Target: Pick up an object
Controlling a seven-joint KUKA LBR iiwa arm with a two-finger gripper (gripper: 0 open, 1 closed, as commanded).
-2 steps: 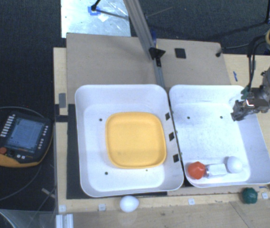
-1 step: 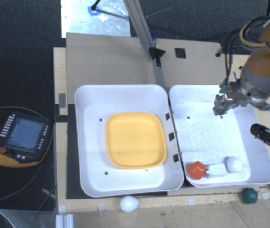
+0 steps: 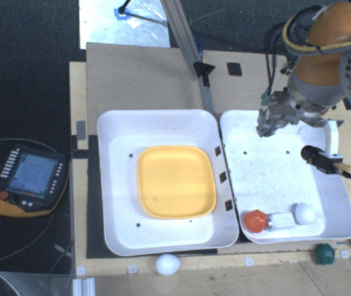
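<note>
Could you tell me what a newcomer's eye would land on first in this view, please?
Most likely the yellow plate lying flat in the middle of the left bin. Next comes the orange-banded arm at upper right, its claw over the far end of the right bin, and the red ball by that bin's near wall.

A single fixed camera sits above the bench (image 3: 144, 73) and looks down at a slant — the far edge of the bench lies toward 12 o'clock, the near edge toward 6. It stands far enough off to take in both white bins whole: the left bin (image 3: 110, 184) toward 9 o'clock, the right bin (image 3: 335, 208) toward 3. The arm (image 3: 332, 48) enters from 2 o'clock — dark floor (image 3: 21, 54) fills the 9-to-11 side.
</note>
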